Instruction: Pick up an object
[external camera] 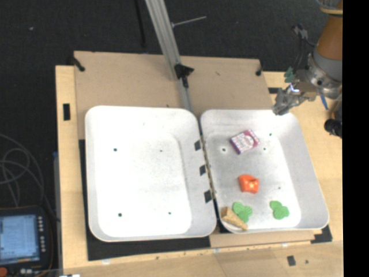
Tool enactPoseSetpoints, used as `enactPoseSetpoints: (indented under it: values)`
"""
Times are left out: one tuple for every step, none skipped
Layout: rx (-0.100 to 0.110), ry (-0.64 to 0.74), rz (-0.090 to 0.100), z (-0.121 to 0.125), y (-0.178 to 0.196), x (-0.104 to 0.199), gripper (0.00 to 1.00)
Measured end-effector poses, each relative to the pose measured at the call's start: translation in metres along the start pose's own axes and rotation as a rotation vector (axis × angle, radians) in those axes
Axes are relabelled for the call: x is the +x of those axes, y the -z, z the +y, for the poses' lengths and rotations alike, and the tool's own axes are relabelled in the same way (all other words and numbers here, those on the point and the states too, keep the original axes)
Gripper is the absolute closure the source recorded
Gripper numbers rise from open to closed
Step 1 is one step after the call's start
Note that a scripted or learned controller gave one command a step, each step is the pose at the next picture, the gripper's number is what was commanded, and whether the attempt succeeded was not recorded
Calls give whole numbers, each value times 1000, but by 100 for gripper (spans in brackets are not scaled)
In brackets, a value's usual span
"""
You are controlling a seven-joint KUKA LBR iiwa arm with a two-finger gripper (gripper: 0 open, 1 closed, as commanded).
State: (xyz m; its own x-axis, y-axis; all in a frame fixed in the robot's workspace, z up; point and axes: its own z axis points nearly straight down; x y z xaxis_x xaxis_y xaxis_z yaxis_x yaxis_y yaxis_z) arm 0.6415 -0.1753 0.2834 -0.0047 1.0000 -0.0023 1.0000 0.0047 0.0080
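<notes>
Arm [330, 36] cut off by the right edge above its orange band, end effector [283, 104] small and blurred, finger state unreadable, screen [22, 235] at lower left cropped by the frame edge

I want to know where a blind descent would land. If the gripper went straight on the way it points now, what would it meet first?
Probably the right bin at its far right corner: the gripper hangs over that rim, pointing down. The purple box lies off to the side. Depth is unclear.

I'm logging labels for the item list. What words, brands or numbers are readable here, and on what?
No text can be read.
Purple and white box in the right bin: printed markings, too blurred to read.
Screen at the lower left: lit content, too small to read.
Orange object and green pieces: no lettering visible.
</notes>
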Motion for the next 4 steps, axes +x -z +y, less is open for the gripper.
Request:
enactPoseSetpoints:
  values:
    - [7,0,2,-14,3,47,100]
    - [7,0,2,-28,1,92,100]
    - [8,2,3,-36,-3,150,100]
    - [8,2,3,-50,-12,205,100]
